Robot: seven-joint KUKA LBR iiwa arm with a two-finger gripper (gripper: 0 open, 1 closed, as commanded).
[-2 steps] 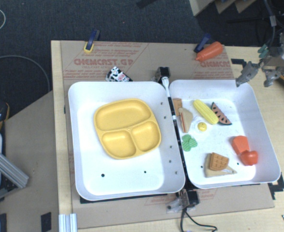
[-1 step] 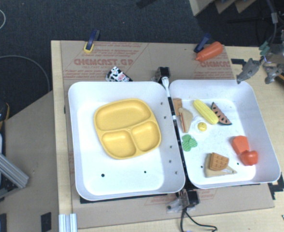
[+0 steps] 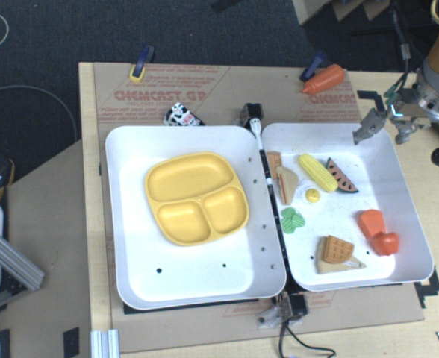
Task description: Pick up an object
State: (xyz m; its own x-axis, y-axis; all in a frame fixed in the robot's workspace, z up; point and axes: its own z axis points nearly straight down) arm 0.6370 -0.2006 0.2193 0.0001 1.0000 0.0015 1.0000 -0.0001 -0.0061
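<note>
1. The two-finger metal gripper (image 3: 387, 124) hangs over the far right corner of the right shallow white bin (image 3: 406, 200), its fingers spread apart with nothing between them.
2. Inside that right bin, a yellow corn cob (image 3: 316, 171) lies near the far middle, with a watermelon slice (image 3: 343, 177) just to its right.
3. A tan sandwich-like piece (image 3: 283, 179) sits by the bin's left wall; a small yellow round piece (image 3: 312, 195) and a green leafy piece (image 3: 291, 219) lie nearer.
4. A red-orange block (image 3: 377, 231) rests toward the bin's right wall, and a waffle-patterned wedge (image 3: 336, 252) near its front.
5. Left of the right bin, the other white bin (image 3: 130, 267) bears a yellow three-compartment plate (image 3: 197, 197).
</note>
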